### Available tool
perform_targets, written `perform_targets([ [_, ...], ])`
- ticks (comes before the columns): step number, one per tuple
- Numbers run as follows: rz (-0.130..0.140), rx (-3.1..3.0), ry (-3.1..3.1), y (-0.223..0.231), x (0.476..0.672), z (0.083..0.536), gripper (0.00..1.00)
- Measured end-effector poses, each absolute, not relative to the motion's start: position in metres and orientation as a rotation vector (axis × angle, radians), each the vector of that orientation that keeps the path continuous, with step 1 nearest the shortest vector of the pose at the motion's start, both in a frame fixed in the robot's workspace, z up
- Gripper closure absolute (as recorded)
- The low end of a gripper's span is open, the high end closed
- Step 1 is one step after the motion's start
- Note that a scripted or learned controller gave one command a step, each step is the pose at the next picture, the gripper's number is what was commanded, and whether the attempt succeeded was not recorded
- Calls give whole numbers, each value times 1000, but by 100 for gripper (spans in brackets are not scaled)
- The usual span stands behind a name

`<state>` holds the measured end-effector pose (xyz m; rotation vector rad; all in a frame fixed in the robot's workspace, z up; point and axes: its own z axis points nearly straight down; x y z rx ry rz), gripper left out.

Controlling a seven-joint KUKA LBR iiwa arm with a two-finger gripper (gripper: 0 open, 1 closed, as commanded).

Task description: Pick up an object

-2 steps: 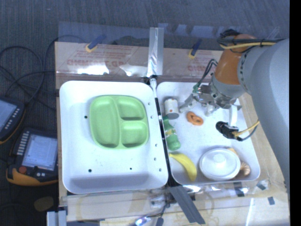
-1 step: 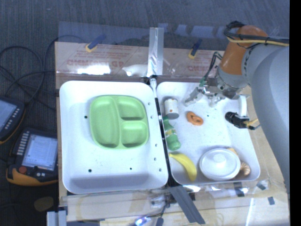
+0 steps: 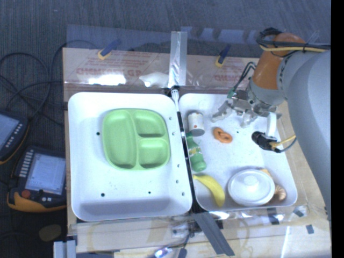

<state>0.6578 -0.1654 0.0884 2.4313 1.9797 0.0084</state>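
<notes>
Pincer (image 3: 235, 110) spread wide, empty, upper right of frame, above right bin (image 3: 287, 168). Orange ring (image 3: 222, 135) lies just below-left. Risk: small flat ring slips; can (image 3: 194, 122) nearby gets bumped.

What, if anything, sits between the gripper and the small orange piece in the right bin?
Nothing visible. The gripper hangs over the right bin, just up and right of the orange piece, with bare white floor between them.

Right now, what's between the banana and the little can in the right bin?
In the camera view, a green bottle lies between the banana and the can, along the right bin's left wall.
</notes>
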Motion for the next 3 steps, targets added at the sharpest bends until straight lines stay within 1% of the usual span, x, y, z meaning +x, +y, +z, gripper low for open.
perform_targets([
  [1,5,2322,2103,-176,623,89,0],
  [2,11,2321,2103,-175,624,100,100],
  [3,11,2321,2104,-175,624,99,0],
])
